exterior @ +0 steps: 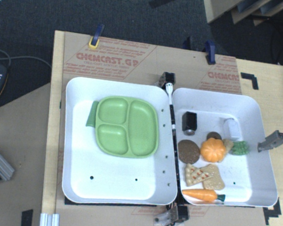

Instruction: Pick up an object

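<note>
- Left bin [78, 128]: a green divided plate [127, 126] lying flat
- Right bin [248, 164]: black block [189, 122], pumpkin [213, 150], brown disc [188, 151], pizza slice [200, 173]
- Carrot [200, 195] at the near rim, long axis left-right, leafy end right
- Gripper [273, 141] over the bin's right rim; fingers' spread cannot be told

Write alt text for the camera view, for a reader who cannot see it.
Two white bins sit side by side: the left bin holds a green divided plate, and the right bin holds toy food including a pumpkin, a carrot and a pizza slice. The gripper is at the right bin's far right edge.
</note>
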